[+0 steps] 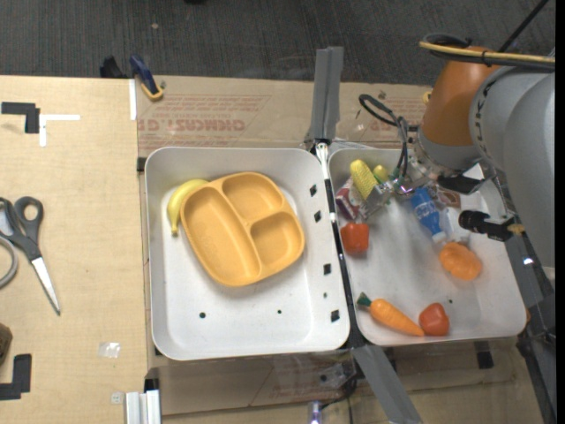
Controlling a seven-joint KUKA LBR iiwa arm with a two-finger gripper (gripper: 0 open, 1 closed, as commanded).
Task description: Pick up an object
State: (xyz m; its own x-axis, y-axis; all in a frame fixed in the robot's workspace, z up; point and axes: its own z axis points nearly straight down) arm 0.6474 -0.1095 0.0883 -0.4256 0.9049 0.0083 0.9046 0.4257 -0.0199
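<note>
Yellow corn lies at the right bin's 11 o'clock, just beside the claw; whether the claw is wide or narrow I cannot tell.

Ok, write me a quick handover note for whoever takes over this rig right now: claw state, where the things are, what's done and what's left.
Claw: low in the right bin, at its upper left, right by the corn cob. Whether it is open or shut can't be made out, and nothing is visibly held.
Right bin: corn cob, tomato, blue bottle, orange, carrot, red pepper.
Left bin: yellow divided plate with a banana partly tucked under its left edge.
Done: arm has reached into the right bin.
Left: get a confirmed grip on one object and lift it.
</note>
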